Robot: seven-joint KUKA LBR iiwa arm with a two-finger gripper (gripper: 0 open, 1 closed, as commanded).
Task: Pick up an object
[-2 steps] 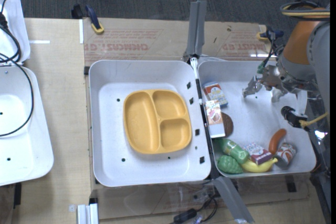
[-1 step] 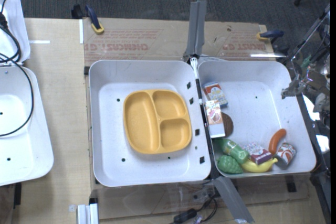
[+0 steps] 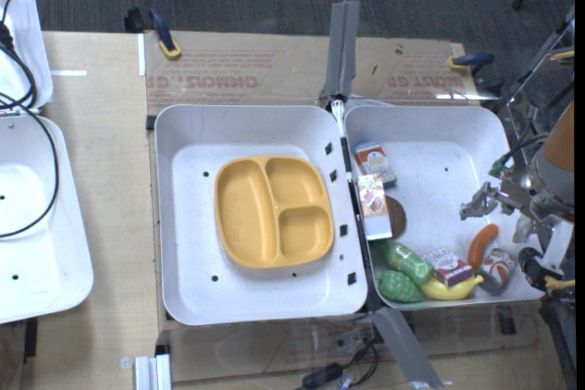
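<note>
Camera view
Gripper (image 3: 491, 204): seen over the right bin's (image 3: 430, 142) right side, fingers spread, nothing between them.
Sausage (image 3: 482, 244): lying just below the gripper, apart from it.
Banana (image 3: 450, 289): at front wall.
Left bin (image 3: 183, 196): yellow divided plate (image 3: 274, 210) noted.

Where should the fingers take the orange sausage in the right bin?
Grip the orange sausage across its narrow middle, coming straight down. It lies slanted on bare floor of the right bin, long sides free, with the can close by its lower end.
</note>
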